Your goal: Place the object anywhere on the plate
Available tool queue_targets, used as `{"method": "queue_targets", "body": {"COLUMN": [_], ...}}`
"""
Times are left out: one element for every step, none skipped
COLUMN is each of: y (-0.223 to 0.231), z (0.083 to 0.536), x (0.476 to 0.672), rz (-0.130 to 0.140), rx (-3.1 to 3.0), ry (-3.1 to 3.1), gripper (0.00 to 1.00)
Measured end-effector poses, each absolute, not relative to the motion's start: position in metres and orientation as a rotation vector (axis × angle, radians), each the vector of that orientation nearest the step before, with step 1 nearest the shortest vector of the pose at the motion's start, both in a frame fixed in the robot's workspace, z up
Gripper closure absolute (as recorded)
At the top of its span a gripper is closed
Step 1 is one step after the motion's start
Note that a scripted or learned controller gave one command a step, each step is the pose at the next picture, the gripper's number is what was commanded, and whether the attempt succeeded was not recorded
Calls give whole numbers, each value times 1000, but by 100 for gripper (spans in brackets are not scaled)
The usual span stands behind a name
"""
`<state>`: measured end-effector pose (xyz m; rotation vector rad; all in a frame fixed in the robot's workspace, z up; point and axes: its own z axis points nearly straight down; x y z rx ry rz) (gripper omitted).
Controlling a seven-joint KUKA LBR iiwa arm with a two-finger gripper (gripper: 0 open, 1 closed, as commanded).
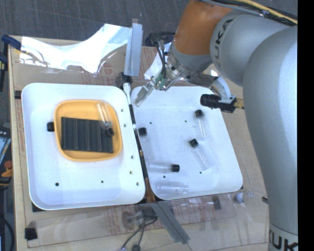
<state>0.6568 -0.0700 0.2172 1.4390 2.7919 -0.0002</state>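
Camera view: arm (pixel 235 41) reaching in over the right bin's (pixel 227 179) upper left corner.
The gripper (pixel 146 90) hangs there; whether it is open or closed I cannot tell. 1 clear vial (pixel 104 116) lies on the yellow plate (pixel 68 114) in the left bin (pixel 42 184), left of frame centre.

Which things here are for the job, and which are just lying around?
For the job:
yellow plate in the left bin
clear vial lying on the plate
gripper over the right bin's top edge

Lying around:
loose clear vials with black caps in the right bin
black ridged block on the plate
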Motion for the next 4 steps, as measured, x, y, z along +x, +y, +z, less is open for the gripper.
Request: {"method": "queue_targets", "body": {"y": [-79, -61, -55, -50], "z": [192, 194, 192, 215], "x": [657, 657, 653, 656], "rz": [-1, -2, -2, 2], "rx": [1417, 1406, 1383, 1385], "ry": [2806, 2814, 2827, 2820], "gripper": [0, 0, 0, 0]}}
